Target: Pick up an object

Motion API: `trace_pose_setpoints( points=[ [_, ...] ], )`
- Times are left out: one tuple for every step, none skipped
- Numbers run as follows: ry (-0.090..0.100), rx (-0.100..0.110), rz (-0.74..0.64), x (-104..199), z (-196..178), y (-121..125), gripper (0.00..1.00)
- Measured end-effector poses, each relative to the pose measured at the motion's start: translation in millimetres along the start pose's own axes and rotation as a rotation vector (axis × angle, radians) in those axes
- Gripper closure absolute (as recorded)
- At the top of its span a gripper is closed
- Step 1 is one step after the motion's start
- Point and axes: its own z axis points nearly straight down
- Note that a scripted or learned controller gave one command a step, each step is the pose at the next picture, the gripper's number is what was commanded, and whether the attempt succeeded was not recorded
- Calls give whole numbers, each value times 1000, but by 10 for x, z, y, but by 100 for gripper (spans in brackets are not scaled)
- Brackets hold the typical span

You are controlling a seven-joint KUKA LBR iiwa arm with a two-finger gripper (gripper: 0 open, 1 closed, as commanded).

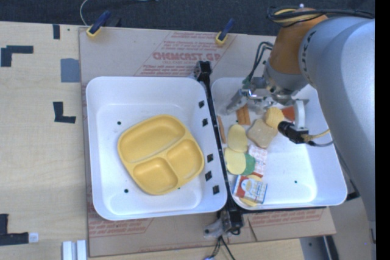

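Observation:
My gripper (248, 96) hangs low over the far left part of the right bin (304, 192), just above a heap of small things. Right under it lies an orange-brown stick (242, 115). A tan bread-like slice (262, 133) and a yellow chunk (274, 115) lie to its right, with a red piece (289, 112) beyond them. Two pale yellow discs (236, 138) (234, 161) sit nearer the front. A white and red wrapper (259, 158) and a colourful packet (251, 189) lie at the front of the heap. I see nothing held.
The left bin (103, 106) holds a yellow divided plate (160, 153). A black divider (210, 131) runs between the two bins. The big grey arm (347, 82) covers the right bin's far right side. Bare white floor shows in the right bin's front right.

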Motion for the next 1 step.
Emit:
trace_pose_setpoints(
  points=[
    [-4, 5, -3, 231, 5, 154, 0]
  ],
)
